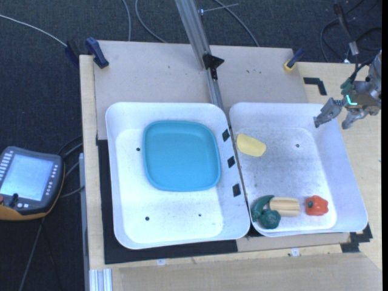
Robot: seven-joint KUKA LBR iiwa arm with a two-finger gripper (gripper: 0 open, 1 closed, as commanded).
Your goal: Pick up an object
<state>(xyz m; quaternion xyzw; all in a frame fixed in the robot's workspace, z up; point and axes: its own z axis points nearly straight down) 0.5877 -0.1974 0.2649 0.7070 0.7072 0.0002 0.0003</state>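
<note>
Camera view | lower right: red pepper [316, 205], wooden block [285, 207] lying left-right, green piece [265, 212] along right bin [285, 162] bottom edge | centre: yellow piece [250, 145]; blue plate [181, 155] in left bin [121, 162] | right edge, upper: gripper [338, 116], fingers spread, nothing between them, over the bin's upper-right rim | pepper lies straight down-frame from gripper, likeliest pick

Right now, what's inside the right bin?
The right bin holds a yellow piece near its left wall, and along the near edge a green vegetable, a tan block and a red pepper. The block covers part of the green vegetable.
</note>
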